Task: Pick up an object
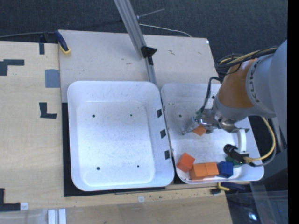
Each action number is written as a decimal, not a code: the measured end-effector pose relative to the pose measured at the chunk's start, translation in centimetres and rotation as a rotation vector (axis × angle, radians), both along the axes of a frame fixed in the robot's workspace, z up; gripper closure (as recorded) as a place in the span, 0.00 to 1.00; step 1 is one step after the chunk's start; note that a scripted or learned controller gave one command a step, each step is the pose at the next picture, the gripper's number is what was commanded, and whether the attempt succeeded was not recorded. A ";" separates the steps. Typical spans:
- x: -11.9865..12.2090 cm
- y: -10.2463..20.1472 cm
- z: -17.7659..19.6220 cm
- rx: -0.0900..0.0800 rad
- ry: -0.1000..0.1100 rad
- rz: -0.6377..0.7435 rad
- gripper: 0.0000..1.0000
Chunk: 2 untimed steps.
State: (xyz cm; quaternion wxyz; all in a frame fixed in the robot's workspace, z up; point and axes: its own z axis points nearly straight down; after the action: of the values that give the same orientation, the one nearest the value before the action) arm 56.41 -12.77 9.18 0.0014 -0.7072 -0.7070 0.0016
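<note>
One small orange block [199, 131] at the fingers [195, 126], right bin [180, 99]

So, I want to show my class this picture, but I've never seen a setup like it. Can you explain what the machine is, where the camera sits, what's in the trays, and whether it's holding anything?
The camera is fixed above a bench and looks down at a slant. The grey machine with the orange band is a robot arm, reaching in from the right. Its gripper hangs over the right white bin. A small orange piece sits at its tip, but I cannot tell whether it is gripped. Along that bin's near edge lie an orange cube, an orange block and a blue block. Beside it stands the left white bin.
</note>
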 end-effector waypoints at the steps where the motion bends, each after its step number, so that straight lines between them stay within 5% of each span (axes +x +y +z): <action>1: 5.1 3.6 0.0 0.001 -0.006 0.006 0.00; 2: 3.4 3.6 0.0 -0.001 -0.001 0.001 0.00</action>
State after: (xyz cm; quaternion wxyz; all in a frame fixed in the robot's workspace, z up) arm 59.77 -9.19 9.17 0.0007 -0.7069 -0.7073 0.0016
